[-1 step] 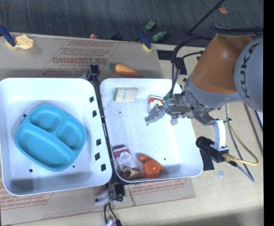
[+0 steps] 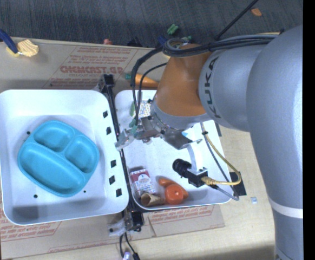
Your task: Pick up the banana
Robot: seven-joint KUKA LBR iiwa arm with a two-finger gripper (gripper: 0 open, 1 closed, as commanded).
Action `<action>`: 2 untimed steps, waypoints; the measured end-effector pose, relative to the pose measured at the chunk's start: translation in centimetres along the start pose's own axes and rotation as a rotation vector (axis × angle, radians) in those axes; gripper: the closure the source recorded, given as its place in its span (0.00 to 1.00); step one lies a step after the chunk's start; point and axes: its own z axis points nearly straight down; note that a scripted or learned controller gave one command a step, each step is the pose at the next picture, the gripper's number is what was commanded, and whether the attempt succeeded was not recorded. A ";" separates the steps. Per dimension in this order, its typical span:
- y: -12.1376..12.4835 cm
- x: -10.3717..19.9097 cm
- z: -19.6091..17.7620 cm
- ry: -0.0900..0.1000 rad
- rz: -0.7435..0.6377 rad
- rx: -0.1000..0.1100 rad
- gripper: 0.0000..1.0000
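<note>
My gripper (image 2: pixel 131 133) is low inside the right bin (image 2: pixel 201 202), close to its left wall, beneath the orange wrist band (image 2: pixel 182 85). The grey arm comes in from the right and covers most of that bin's floor. A thin yellow-green sliver (image 2: pixel 132 109) peeks out at the wrist's left edge; I cannot tell what it is. What lies under the gripper is hidden by the wrist.
At the right bin's front lie a red packet (image 2: pixel 141 179), a brown cone-shaped piece (image 2: pixel 151 200) and an orange round item (image 2: pixel 175 193). An orange object (image 2: pixel 145 80) sits at its back edge. The left bin (image 2: pixel 17 107) holds a blue divided plate (image 2: pixel 59 157).
</note>
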 end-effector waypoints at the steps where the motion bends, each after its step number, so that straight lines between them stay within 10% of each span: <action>1: 0.0 -0.1 0.0 -0.001 0.002 -0.001 0.00; 2: 0.0 -0.1 0.0 -0.001 0.002 -0.001 0.00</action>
